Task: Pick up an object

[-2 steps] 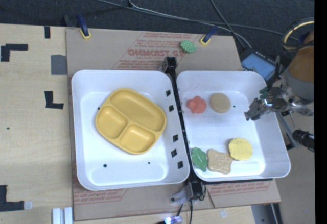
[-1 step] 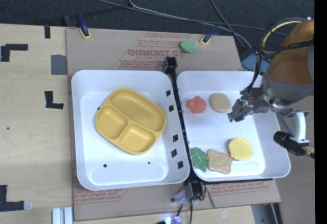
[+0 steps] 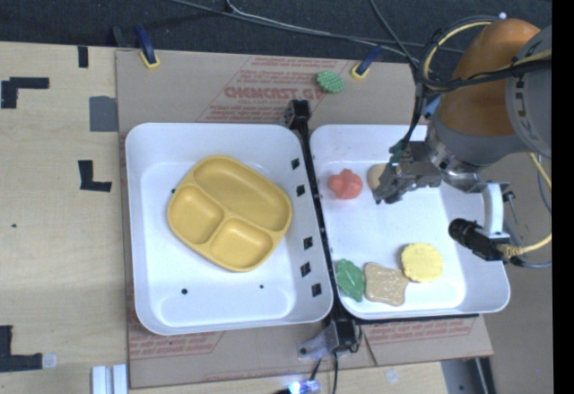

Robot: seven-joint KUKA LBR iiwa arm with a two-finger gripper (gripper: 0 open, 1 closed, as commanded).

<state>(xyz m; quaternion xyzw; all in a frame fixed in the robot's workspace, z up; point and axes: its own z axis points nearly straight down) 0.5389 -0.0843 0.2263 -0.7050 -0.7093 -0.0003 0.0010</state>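
Green scrap (image 3: 330, 82) on brown board (image 3: 242, 87), beyond the bins.

The shallow left bin (image 3: 148, 231) was plain white, and the three-compartment plastic tray (image 3: 230, 212) was mustard yellow. The right bin (image 3: 475, 289) was white too, with a pinkish-red lump (image 3: 344, 185), a round yellow piece (image 3: 421, 262), a tan toast-shaped piece (image 3: 386, 284) and a green leafy piece (image 3: 349, 278).
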